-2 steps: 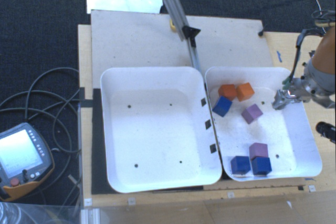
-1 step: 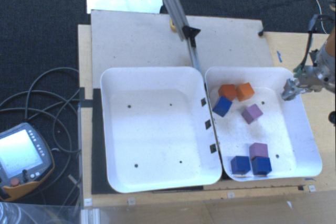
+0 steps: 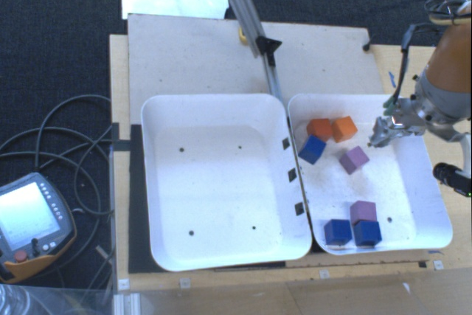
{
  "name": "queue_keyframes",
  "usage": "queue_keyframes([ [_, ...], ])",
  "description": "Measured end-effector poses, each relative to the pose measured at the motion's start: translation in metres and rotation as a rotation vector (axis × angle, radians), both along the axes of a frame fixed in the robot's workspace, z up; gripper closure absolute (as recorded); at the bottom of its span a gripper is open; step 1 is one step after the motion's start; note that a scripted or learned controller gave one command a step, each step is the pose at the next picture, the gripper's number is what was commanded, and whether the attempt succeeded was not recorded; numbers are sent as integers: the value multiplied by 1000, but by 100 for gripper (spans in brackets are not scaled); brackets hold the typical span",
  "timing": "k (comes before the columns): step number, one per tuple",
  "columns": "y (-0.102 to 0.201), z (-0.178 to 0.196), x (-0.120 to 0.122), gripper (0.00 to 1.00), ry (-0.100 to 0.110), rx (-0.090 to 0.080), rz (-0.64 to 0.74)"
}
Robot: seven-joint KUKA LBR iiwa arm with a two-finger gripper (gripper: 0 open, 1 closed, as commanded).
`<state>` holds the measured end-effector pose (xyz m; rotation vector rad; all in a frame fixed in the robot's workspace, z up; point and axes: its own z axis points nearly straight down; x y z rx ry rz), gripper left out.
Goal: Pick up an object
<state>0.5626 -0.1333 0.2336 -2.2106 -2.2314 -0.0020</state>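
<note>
Pincer (image 3: 380,135), grip state unclear, hovers just right of orange block (image 3: 344,128).

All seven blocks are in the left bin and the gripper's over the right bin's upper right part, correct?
Not quite. The camera view shows the seven blocks, such as the orange pair, the lone purple block and the blue pair, lying in the right bin, not the left bin. The rest holds: the gripper is over the right bin's upper right part.

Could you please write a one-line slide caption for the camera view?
The gripper hovers in the right bin beside orange, blue and purple blocks; left bin alongside.
</note>
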Motion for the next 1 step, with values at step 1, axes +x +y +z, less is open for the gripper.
queue_keyframes([
  [1,55,0,6,100,-1,1,2],
])
